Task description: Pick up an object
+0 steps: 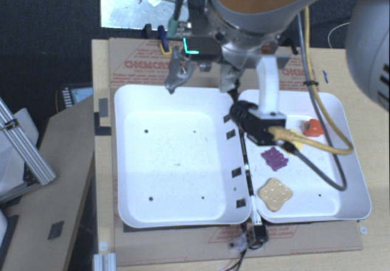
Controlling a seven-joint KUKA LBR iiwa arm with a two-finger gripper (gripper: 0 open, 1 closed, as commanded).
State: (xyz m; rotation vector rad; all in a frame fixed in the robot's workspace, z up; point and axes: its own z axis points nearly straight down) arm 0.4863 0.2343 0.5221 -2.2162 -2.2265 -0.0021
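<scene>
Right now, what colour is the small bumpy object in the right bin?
Purple. The small bumpy object shows best in the camera view, on the right bin floor.

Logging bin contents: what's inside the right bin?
In the right bin: a purple piece, a tan cracker-shaped piece and an orange piece. The black fixture and yellow cable cover part of its floor, hiding whatever lies beneath.

Left bin (131, 142) lies open; cables (317, 148) cross the right bin (350, 160).

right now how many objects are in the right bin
3 visible: orange object at the far side, purple piece mid-bin, tan cracker-shaped item nearest. The arm may hide more.
</scene>
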